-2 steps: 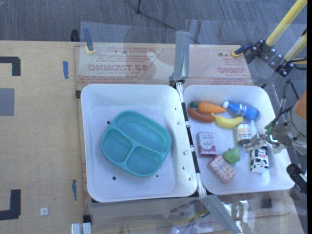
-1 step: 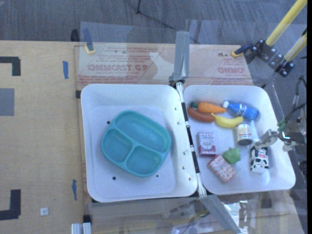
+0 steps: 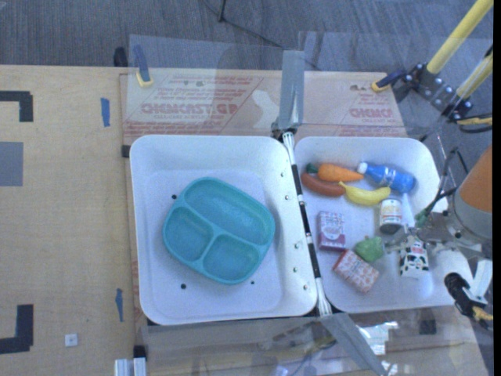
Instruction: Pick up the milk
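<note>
Plywood bench [image 3: 63,233] bearing two white bins; milk carton [image 3: 414,258] upright in right bin [image 3: 376,300], beside gripper [image 3: 427,237], grip state indiscernible.

The milk carton [image 3: 413,258] stands near the right bin's [image 3: 429,157] right wall, so little room lies on that side. The gripper [image 3: 427,241] crowds it from above and right. Just left of the milk sits a green item [image 3: 369,248], with a small jar [image 3: 390,215] up-left. Below the milk, bare white floor runs toward the near rim.
</note>
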Tool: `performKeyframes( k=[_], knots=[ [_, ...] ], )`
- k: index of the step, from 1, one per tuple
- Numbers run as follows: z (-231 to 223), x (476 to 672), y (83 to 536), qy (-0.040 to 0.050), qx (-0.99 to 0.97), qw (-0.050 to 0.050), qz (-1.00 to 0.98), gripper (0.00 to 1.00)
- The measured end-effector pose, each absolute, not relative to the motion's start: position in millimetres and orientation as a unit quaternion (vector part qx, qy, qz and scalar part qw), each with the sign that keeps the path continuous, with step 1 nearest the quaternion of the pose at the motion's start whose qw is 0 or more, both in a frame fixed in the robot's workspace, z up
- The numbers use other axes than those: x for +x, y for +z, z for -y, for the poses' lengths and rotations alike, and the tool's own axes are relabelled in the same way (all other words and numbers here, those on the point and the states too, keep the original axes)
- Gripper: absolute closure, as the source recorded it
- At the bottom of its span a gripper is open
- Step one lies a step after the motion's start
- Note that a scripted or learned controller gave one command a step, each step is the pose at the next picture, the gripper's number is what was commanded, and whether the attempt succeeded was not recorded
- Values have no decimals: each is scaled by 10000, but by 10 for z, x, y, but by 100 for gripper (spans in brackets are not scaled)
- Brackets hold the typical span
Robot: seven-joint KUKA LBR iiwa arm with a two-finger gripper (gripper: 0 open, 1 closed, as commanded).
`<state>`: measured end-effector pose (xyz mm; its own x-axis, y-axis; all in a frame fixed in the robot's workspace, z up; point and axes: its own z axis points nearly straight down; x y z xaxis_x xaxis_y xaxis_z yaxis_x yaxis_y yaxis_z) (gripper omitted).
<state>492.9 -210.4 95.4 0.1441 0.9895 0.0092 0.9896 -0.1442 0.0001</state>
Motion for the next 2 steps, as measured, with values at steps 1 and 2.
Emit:
performKeyframes(
  k=[1,2],
  knots=[
    [2141,4914,1042,-10,-7581,9,6521,100],
    [1562,5894,1982,3,-7926,-4,6097,100]
  ],
)
